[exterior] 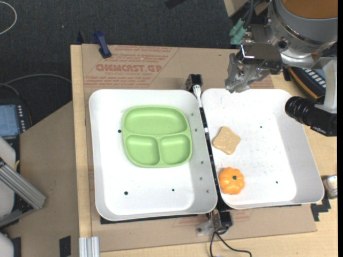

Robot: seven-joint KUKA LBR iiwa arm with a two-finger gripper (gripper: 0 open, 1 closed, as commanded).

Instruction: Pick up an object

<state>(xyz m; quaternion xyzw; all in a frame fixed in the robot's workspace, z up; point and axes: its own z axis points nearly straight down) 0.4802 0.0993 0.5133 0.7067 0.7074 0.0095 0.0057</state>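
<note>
Camera view: two shallow white bins sit side by side on a brown board (134, 63) printed with red lettering; a small blue clip (102, 43) lies at the board's far left corner.

The left-hand white bin (107, 143) holds a pale green plastic plate with three compartments (157, 135); it lies flat, roughly central, somewhat toward the far wall.

The right-hand white bin (278, 143) holds two candidates for the pick. A tan toy slice of bread (226, 140) lies flat near the bin's left wall, about midway down; a small orange toy pumpkin (231, 180) sits upright in the near left corner area, close to the near rim; the two are near each other but apart, the pumpkin nearer the camera.

The grey arm with its orange band (308, 4) enters from the upper right; the two-finger gripper (236, 85) hangs over the far rim of the right-hand bin, near that bin's far left corner. I cannot tell from this angle how far the gripper is open; I see no object in its grasp. It is well apart from the bread slice and farther still from the pumpkin; both lie on the bin floor.
</note>
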